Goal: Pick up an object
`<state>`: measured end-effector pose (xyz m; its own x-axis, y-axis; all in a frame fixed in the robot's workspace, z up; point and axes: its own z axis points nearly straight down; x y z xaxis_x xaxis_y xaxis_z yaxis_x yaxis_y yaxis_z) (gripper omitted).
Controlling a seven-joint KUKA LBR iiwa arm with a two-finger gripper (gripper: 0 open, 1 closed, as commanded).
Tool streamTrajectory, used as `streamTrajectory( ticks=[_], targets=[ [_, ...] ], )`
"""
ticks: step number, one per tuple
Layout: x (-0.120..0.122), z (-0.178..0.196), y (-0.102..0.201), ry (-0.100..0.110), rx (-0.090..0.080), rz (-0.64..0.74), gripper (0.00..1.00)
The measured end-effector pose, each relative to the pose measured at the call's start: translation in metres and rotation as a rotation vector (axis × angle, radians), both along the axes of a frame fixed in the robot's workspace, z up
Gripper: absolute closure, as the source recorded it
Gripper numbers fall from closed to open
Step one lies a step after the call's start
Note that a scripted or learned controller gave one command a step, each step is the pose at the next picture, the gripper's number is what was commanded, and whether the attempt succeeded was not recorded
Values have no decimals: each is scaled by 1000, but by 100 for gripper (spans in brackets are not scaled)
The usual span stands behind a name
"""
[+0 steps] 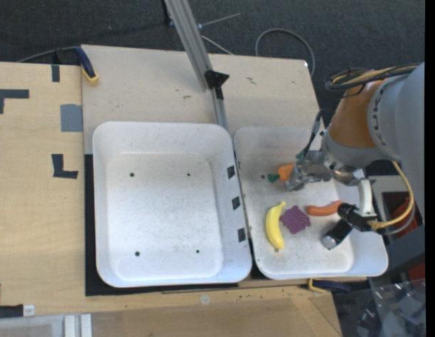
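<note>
My gripper hangs low in the right bin, near its middle. Right beside it, on its left, lies a small orange carrot-like toy with a green end; the gripper touches or overlaps its right end. A yellow banana lies toward the bin's front left. Next to the banana sits a purple lumpy toy. To the gripper's right, a thin orange stick-like toy lies partly under the wrist.
The left bin stands beside the right one, with a raised divider between them. A slanted metal pole rises behind the bins. The grey arm with its orange band covers the right bin's far right side.
</note>
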<state>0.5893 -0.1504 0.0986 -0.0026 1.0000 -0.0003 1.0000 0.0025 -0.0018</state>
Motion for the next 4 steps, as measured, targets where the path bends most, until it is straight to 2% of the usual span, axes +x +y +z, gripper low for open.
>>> streamTrajectory(
  ticks=[1, 2, 3, 4],
  targets=[
    [-2, 63, 2, -6, -1, -1, 100],
    [4, 107, 4, -6, -1, -1, 100],
    [5, 130, 5, -4, 0, -1, 100],
    [9, 135, 50, -2, 1, 3, 100]
  ],
)
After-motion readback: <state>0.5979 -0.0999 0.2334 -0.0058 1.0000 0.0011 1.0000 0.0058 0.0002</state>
